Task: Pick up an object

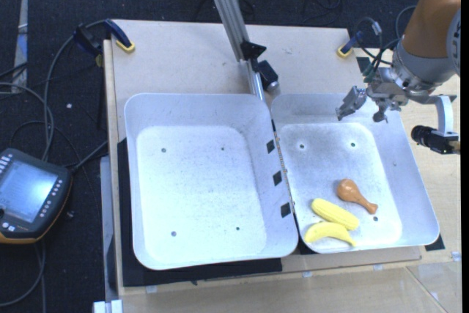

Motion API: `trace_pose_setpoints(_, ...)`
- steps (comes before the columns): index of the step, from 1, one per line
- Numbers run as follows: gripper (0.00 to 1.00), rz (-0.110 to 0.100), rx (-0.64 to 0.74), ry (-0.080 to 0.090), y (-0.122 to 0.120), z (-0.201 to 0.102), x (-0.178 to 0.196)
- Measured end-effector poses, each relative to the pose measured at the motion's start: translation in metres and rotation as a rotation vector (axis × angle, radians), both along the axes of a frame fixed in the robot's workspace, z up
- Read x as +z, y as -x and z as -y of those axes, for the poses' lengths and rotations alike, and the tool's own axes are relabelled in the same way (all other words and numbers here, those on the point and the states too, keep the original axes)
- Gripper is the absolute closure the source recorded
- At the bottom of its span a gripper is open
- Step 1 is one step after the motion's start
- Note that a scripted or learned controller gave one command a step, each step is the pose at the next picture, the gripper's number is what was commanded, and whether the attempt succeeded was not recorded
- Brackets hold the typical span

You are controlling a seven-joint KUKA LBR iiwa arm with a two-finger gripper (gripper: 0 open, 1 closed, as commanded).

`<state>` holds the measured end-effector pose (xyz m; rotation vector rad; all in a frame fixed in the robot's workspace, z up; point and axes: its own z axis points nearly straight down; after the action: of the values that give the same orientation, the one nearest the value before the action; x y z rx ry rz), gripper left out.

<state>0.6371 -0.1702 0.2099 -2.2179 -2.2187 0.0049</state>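
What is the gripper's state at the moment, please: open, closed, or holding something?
Gripper: open, holding nothing, above the far rim of the right bin.

Both white bins (198, 179) are seen as matt, speckled plastic. Glossy plastic is suggested by the yellow bananas (333, 220) at five o'clock. Pale wood is shown by the bench (183, 55).

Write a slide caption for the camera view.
The hand hovers open over the right bin's far edge; corn cob, banana and drumstick lie near its front.
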Motion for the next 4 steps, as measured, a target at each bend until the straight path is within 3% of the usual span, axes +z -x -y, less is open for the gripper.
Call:
trace_pose_setpoints(2,0.0,0.0,0.0,0.0,0.005,0.012,-0.111)
trace_pose_setpoints(3,1.0,0.006,0.0,0.001,0.003,0.012,-0.097)
trace_pose_setpoints(4,1.0,0.009,0.0,0.002,0.005,0.018,-0.053)
